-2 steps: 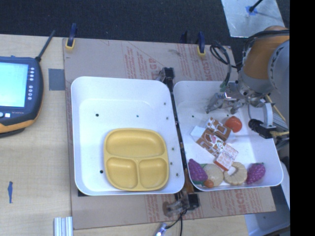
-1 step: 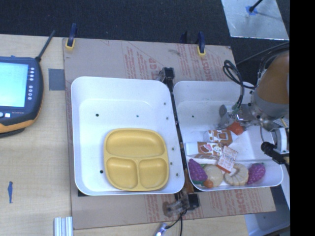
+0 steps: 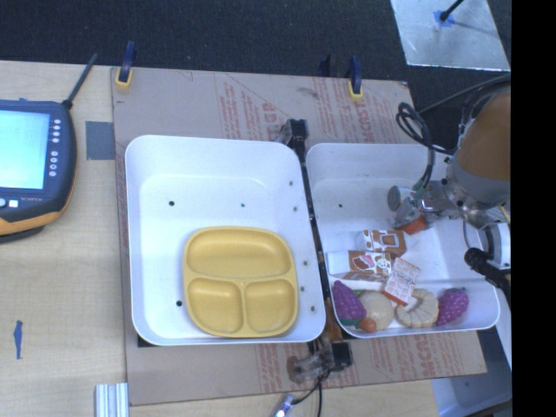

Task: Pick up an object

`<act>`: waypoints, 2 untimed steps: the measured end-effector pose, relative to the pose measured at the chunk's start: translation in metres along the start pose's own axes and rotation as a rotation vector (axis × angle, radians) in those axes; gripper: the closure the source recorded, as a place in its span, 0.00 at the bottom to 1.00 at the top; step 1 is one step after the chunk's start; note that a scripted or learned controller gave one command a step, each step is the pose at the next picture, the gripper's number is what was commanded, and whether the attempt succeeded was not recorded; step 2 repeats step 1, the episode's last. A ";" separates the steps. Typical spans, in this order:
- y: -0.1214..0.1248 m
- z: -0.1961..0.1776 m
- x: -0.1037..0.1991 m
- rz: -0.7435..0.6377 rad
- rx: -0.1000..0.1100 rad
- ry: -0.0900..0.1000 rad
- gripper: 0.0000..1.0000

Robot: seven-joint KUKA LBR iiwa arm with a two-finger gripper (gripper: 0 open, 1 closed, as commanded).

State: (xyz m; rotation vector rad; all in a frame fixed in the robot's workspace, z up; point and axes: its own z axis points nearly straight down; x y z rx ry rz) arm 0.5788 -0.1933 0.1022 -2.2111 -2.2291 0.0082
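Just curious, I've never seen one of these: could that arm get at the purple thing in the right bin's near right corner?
Probably yes. The purple item lies uncovered at the edge of the pile, and the end effector hangs over the same right bin, nothing between them. The bin wall close beside it may crowd the grasp.

Both bins [image 3: 217, 159] look like smooth white plastic, faintly glossy. The yellow divided tray [image 3: 241, 281] appears matt plastic. Brown printed cardboard [image 3: 261, 102] is seen beneath them, on a pale wood-grain table [image 3: 52, 320]. Glossy printed packets [image 3: 380, 252] noted.
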 end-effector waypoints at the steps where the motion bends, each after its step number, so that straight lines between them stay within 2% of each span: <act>1: -0.033 -0.091 0.104 -0.001 -0.004 0.002 1.00; 2: -0.033 -0.091 0.104 -0.001 -0.004 0.002 1.00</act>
